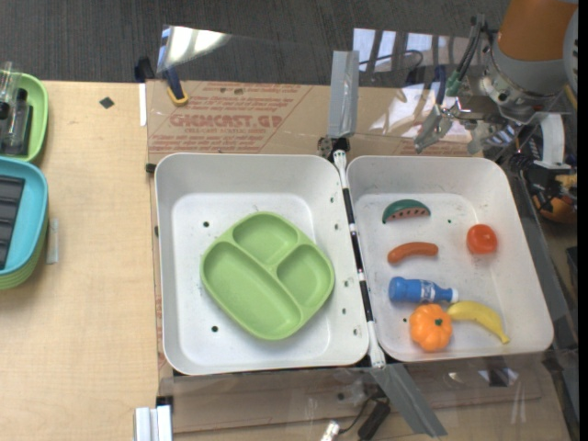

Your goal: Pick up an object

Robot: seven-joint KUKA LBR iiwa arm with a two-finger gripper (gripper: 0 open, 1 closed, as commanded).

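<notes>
1. Camera view: the arm (537, 26) is hanging over the far right corner, its tool (452, 122) sitting above the back rim of the right bin (524, 246), well apart from everything inside. Whether the tool is open or closed, I cannot tell; it is too small and cluttered here, and nothing is showing in its grasp.
2. The candidates are all lying in the right bin: watermelon slice (406, 211) at the back, sausage (412, 252) just in front of it, tomato (481, 239) off to the right, bottle (421, 291) lying on its side, pumpkin (431, 328) and banana (478, 319) at the front.
3. Trouble is brewing at the front: pumpkin, bottle and banana are crowding together, nearly touching, so a descent there is likely nudging a neighbour or catching two things.
4. The tomato and pumpkin are looking round, so I'm judging they could roll out of a pinch.
5. The bottle, lying down, could spin away if gripped off-centre.
6. The left bin (175, 246) is holding a green tray (266, 276); flat and wide, it's looking a poor target.
</notes>
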